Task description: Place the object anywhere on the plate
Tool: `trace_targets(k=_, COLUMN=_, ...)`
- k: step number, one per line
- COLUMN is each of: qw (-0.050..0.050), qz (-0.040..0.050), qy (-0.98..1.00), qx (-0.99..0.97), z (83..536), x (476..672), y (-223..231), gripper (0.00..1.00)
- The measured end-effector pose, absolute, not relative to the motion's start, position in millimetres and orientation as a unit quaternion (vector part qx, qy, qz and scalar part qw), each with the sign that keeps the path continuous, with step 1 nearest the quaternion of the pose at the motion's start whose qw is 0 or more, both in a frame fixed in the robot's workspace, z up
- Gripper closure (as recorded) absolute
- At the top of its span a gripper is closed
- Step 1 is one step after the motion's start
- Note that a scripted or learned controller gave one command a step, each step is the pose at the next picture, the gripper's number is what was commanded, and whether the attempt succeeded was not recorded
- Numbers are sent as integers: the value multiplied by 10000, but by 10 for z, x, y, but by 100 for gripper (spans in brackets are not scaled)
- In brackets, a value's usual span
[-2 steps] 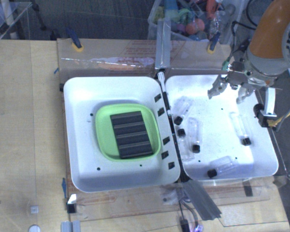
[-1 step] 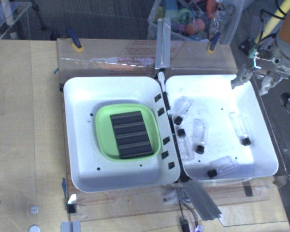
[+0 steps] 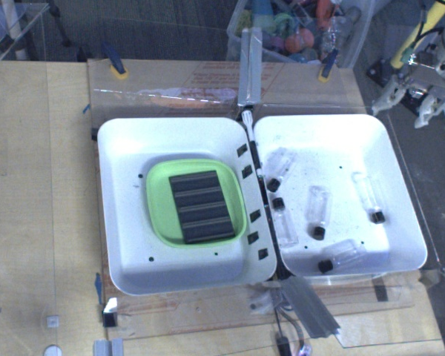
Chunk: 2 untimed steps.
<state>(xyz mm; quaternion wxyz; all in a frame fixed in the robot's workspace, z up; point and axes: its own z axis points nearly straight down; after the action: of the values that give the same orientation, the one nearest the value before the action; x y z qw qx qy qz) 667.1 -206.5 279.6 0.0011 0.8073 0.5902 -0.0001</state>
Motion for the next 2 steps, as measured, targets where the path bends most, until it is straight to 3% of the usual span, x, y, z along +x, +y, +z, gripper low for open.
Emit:
trace_targets(k=1, qw=8, qz=0, qy=5598, qx=8286, z=3414, x=6675, y=-2117, gripper=0)
trace_targets(k=2, qw=9, qz=0, qy=5406, qx=8413, z=4327, x=6676, y=-2131, gripper=0)
